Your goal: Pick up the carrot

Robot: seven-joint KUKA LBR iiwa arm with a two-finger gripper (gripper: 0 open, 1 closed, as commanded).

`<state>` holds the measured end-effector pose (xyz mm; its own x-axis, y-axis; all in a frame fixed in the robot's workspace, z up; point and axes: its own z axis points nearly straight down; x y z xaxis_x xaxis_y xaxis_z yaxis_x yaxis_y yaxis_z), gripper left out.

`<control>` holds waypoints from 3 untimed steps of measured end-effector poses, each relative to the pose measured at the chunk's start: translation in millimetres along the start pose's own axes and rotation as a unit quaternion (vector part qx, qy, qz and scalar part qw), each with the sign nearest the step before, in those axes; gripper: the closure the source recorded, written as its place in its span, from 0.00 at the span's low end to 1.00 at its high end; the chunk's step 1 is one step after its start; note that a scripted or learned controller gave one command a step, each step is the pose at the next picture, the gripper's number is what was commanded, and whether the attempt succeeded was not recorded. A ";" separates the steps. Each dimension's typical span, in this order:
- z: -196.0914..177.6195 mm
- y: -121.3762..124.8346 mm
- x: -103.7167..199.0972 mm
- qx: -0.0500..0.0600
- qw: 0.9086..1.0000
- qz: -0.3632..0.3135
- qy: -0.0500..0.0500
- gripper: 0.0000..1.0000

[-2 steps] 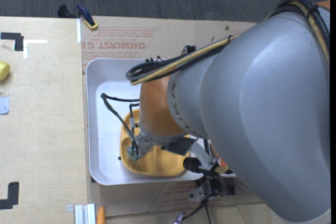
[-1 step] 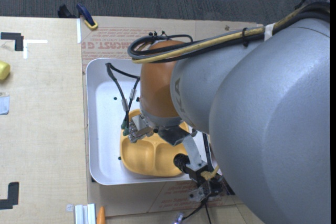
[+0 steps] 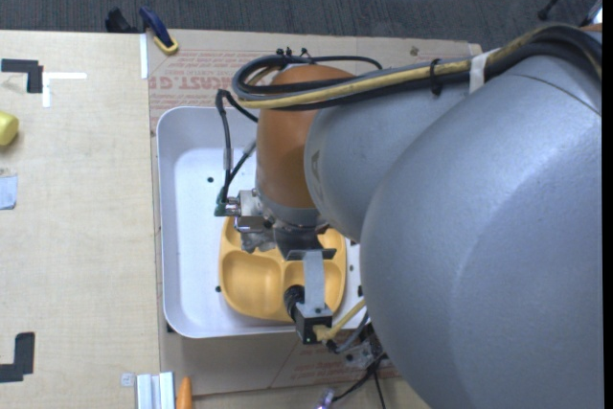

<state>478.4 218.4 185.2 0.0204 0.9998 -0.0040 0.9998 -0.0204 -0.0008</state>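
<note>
While the arm (image 3: 479, 206) hangs low over the bin (image 3: 182, 206), its wrist covers most of the bin's floor, and the pincer (image 3: 275, 235) sits right above a yellow dish (image 3: 251, 287) lying in the bin's lower half. I cannot tell whether the pincer is apart or together, since the wrist hides it. I also cannot place the carrot with any certainty. My guess is that it lies in the bin under the wrist, on or beside the dish.

To do this step well, the pincer should come straight down across the carrot's narrow width, near its middle, and stay clear of the dish's rim and the bin's wall. It should close only once the carrot is between its tips. The lift should be slow, because a smooth tapered thing may slip out or roll against the dish.

- One bin in sight.
- One dish, in the bin.
- One blue-and-yellow clip (image 3: 158, 29), on the desk (image 3: 77, 254) beyond the bin's upper-left corner.
- One yellow lump (image 3: 6, 127), well to the left of the bin.
- One orange sliver (image 3: 183, 388), just below the bin's lower-left corner and outside the bin, too small to name.
</note>
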 end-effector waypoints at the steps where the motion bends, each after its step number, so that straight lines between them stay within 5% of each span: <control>1: 7.3 -1.3 9.2 0.001 0.984 0.176 -0.001 1.00; 2: -3.2 -0.4 -17.8 0.001 0.952 0.305 0.000 1.00; 3: 0.6 -1.3 9.7 0.001 0.891 0.455 -0.001 1.00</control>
<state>477.3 228.1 184.6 0.8216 0.5701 -0.0054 0.5701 -0.8216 0.0012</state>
